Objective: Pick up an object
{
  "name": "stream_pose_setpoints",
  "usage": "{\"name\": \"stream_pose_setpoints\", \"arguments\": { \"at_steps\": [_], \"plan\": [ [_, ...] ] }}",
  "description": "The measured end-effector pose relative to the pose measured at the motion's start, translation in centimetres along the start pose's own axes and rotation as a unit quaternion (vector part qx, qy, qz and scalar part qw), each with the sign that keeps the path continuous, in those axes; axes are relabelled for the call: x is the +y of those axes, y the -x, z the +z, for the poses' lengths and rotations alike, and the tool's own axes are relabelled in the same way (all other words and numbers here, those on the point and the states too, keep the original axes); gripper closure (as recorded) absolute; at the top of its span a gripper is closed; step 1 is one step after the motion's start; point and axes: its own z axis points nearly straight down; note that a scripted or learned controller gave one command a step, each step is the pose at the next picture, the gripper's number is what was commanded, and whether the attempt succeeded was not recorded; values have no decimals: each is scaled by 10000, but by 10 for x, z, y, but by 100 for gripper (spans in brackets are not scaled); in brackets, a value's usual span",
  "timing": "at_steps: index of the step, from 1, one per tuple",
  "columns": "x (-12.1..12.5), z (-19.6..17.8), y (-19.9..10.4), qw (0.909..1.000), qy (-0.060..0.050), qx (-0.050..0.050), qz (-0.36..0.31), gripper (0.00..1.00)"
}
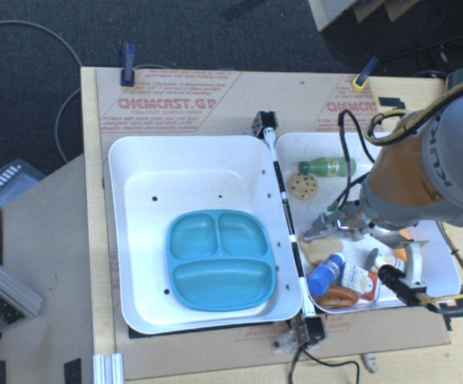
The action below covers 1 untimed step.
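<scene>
From the fixed overhead view, two white bins sat side by side on the bench. The left bin, in the middle of the frame, held one blue divided plate lying flat toward its lower half. The right bin held the loose clutter: one green bottle on its side near the upper edge, one round cookie just below it, one blue-capped bottle low in the bin, one sausage-like piece touching the bin's lower rim, and a small packet beside the blue bottle.

The arm reached in from the right, its orange band over the right bin. The gripper hung low in the middle of that bin, between the cookie above and the blue-capped bottle below. Whether its fingers were spread or closed could not be told; nothing was visibly caught between them.

The step in hand appeared to be the descent toward a target, not a lift. The next move would likely call for settling onto one item, probably the pale piece just below the tool, and closing firmly.
</scene>
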Motion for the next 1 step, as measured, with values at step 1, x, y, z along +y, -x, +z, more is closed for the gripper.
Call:
{"name": "stream_pose_setpoints", "arguments": {
  "at_steps": [1],
  "plan": [
    [0, -10, -1, 10000, -2, 2, -3, 100]
  ]
}}
